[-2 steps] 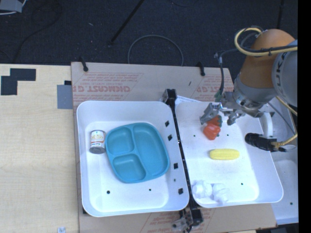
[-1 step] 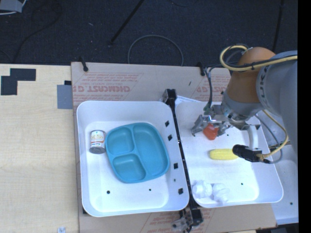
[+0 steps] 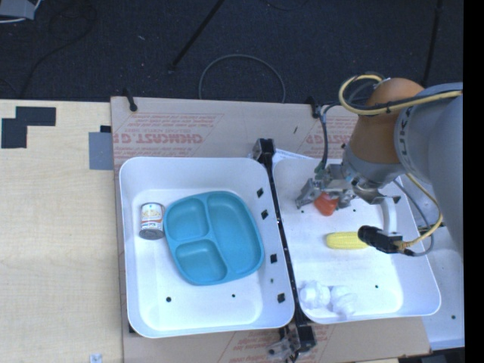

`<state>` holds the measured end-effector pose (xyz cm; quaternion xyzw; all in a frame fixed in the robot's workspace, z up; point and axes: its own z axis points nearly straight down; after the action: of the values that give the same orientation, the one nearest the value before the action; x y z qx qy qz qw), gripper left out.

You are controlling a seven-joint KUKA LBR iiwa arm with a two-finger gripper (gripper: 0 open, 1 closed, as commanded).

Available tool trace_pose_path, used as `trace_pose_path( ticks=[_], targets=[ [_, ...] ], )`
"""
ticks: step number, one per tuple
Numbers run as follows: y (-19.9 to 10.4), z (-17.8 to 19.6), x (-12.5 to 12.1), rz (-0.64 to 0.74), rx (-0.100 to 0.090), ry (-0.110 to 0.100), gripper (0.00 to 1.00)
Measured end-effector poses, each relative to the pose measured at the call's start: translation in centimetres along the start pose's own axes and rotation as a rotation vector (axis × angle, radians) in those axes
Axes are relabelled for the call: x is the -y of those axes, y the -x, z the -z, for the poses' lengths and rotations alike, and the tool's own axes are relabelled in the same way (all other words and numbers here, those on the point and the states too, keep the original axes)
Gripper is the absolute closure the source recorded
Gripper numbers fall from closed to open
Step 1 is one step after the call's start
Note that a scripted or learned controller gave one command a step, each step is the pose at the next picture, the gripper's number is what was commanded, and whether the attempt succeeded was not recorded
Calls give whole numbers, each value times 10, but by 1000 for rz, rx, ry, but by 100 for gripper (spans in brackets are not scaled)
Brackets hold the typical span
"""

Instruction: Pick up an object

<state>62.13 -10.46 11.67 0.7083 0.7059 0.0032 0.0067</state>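
My gripper (image 3: pixel 325 195) hangs low over the upper left part of the right bin (image 3: pixel 423 293). A small red-orange object (image 3: pixel 326 205) lies directly under the gripper's tip, partly covered by it, and I cannot tell whether it is being held. A yellow corn-like piece (image 3: pixel 342 240) lies on the bin floor a little below and to the right of the gripper. A crumpled white object (image 3: pixel 327 297) rests near the bin's front edge.
The left bin (image 3: pixel 151 301) holds a blue divided plate (image 3: pixel 213 237) and a small upright can (image 3: pixel 152 221) beside the plate's left edge. A black divider (image 3: pixel 277 233) runs between the bins. The arm covers the right bin's upper right corner.
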Motion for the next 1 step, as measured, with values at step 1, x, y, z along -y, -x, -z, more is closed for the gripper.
trace_pose_path(
  ticks=[1],
  targets=[
    [0,1,5,-4,-5,-18,100]
  ],
)
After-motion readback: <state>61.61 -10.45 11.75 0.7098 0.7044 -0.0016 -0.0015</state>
